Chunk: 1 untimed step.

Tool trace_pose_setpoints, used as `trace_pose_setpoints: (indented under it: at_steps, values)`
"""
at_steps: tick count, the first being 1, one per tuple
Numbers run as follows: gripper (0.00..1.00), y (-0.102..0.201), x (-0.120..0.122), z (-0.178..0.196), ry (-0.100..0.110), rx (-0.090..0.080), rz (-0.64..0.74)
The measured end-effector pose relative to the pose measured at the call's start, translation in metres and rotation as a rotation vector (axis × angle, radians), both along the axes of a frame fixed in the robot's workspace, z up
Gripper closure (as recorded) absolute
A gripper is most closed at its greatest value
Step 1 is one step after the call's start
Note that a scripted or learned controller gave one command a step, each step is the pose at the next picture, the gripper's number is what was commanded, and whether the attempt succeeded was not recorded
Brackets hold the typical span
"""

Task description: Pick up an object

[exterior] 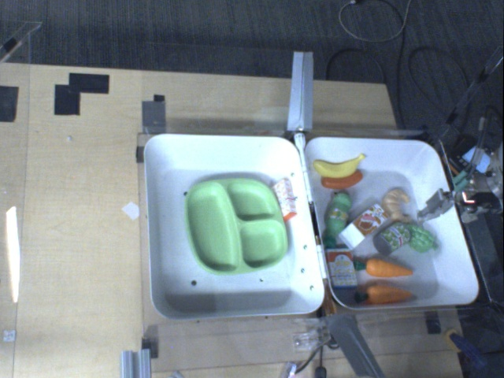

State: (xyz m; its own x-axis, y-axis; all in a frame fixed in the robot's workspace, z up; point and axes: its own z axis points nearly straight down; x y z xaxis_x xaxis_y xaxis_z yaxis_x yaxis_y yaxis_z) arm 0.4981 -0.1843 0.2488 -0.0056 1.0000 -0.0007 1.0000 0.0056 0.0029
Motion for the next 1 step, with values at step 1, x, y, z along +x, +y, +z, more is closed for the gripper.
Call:
trace_pose_setpoints:
  at_steps: [1]
  values:
    - [0.00,-0.0093,0.0349,-0.1300,-0.001,0.000,0.198]
